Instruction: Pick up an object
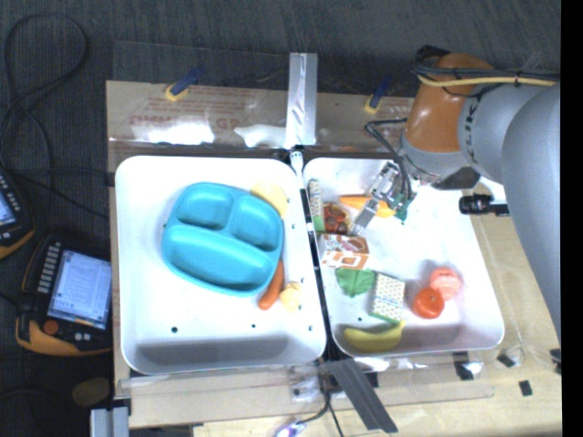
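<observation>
In the left bin (pixel 137 271) a blue tray (pixel 223 235) sits with a carrot (pixel 271 289) at its near-right edge. In the right bin (pixel 483 280), small packets (pixel 342 244) cluster along the left wall, a banana (pixel 373 337) lies near, a tomato (pixel 428 302) to the right. The gripper (pixel 387 197) hovers over the far part; whether it is spread or clamped I cannot tell. The likeliest target, an orange packet (pixel 339 215), lies just left of it, crowded by neighbours.

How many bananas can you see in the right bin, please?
1: a yellow banana lies along the near wall of the right bin, beside the patterned box. Others could be hidden under clutter.
</observation>
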Robot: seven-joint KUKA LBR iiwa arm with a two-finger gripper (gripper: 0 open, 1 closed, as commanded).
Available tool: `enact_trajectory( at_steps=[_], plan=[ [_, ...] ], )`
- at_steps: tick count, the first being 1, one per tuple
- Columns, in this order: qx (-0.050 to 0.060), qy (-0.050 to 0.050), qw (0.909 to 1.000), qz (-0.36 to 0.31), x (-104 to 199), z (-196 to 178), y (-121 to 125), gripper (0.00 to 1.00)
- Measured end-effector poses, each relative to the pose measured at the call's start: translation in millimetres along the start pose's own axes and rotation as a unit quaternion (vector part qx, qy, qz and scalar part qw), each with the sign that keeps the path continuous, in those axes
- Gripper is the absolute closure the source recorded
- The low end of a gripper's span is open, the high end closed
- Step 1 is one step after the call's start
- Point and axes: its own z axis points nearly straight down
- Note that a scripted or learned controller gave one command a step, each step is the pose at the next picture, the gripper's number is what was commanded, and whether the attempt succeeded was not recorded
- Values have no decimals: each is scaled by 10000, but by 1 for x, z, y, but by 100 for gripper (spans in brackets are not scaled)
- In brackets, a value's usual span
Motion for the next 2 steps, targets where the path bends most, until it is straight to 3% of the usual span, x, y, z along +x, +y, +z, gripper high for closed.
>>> enact_trajectory(
  at_steps=[1, 2],
  plan=[
    [-30, -88, 10000, -11, -3, -11, 3, 100],
    [-49, -14, 9998, 208, 71, -94, 52, 100]
  ],
)
